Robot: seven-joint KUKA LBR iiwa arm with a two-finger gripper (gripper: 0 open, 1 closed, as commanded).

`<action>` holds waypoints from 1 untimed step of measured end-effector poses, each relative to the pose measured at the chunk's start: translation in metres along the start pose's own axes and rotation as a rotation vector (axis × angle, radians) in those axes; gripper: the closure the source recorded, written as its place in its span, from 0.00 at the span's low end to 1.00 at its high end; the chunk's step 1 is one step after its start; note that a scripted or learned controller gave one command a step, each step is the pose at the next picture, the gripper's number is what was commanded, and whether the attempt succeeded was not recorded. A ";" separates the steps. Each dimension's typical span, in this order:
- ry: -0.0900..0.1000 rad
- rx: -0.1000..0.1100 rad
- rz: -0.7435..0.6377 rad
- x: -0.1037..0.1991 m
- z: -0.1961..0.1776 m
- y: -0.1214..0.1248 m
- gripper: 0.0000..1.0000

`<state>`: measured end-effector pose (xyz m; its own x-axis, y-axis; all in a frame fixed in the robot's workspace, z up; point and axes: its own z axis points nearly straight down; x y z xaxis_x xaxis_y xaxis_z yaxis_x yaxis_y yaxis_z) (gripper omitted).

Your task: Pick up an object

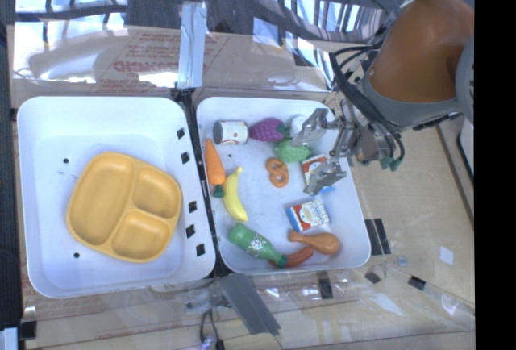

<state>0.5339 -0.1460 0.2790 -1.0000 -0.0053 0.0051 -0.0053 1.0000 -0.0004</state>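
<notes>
Green leafy toy vegetable is lying in the right white bin, directly between the open jaws of the two-finger gripper; nothing is being gripped. Small red-and-white carton is sitting just beside the lower finger, purple toy grapes near the upper one.

Faint red print, mirrored and unreadable, runs across the flat brown cardboard sheet behind the two white bins. The small red-and-blue carton in the right bin carries graphics too small to read.
</notes>
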 end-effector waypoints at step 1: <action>0.008 -0.003 0.146 -0.050 0.106 -0.041 0.00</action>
<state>0.5836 -0.1871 0.1728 -0.9901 0.1400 0.0134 0.1400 0.9901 0.0017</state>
